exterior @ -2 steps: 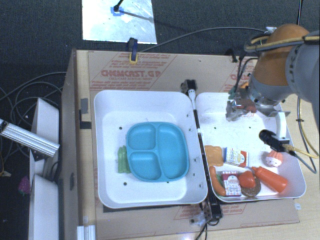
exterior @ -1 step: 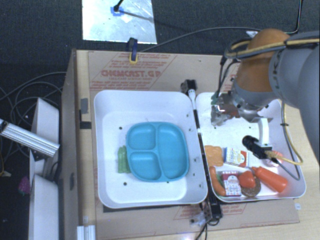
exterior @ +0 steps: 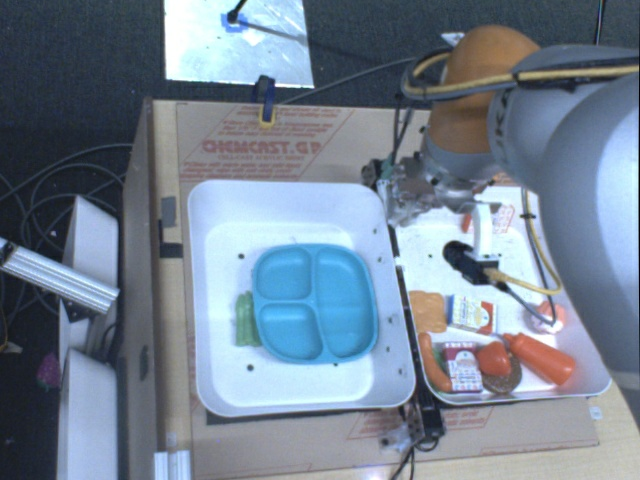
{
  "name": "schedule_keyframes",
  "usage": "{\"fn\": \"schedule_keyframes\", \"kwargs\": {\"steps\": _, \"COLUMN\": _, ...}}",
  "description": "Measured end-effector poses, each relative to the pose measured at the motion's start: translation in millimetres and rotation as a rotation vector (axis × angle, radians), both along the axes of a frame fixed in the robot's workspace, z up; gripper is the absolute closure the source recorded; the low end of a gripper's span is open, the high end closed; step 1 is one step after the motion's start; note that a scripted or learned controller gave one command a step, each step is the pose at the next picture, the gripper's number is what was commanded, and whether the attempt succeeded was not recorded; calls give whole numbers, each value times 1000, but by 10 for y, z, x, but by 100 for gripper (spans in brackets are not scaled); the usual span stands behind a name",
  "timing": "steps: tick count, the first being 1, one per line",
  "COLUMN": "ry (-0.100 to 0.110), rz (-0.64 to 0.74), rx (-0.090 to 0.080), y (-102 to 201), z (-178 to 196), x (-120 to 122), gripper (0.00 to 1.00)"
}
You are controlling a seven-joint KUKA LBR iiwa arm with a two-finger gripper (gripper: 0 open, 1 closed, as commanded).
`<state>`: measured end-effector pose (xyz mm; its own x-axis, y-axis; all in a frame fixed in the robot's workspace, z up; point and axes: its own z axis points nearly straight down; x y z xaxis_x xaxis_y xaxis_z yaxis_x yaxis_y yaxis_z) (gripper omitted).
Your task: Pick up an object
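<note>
My gripper (exterior: pixel 405 206) hangs over the far left corner of the right bin (exterior: pixel 432 240), close to the wall between the two bins. Nothing shows in its grasp. Toys crowd the near end of that bin: a tan bread-like piece (exterior: pixel 428 311), a small white and red box (exterior: pixel 470 314), a red tomato (exterior: pixel 494 357), an orange carrot (exterior: pixel 543 357), a red and white packet (exterior: pixel 460 368) and an orange sausage (exterior: pixel 433 360). All of them lie nearer the camera than the gripper and apart from it.
The left bin (exterior: pixel 215 268) holds a blue divided plate (exterior: pixel 315 303) with a green piece (exterior: pixel 244 320) against its left side. A pinkish item (exterior: pixel 552 314) lies near the right bin's right side. The big grey arm (exterior: pixel 570 138) covers the upper right.
</note>
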<state>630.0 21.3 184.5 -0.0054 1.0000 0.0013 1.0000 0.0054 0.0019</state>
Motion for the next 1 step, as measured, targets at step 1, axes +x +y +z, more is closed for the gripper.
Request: {"fn": "schedule_keyframes", "kwargs": {"steps": 1, "ry": 0, "rz": 1, "rx": 0, "y": 730, "z": 1, "x": 387, "gripper": 100}}
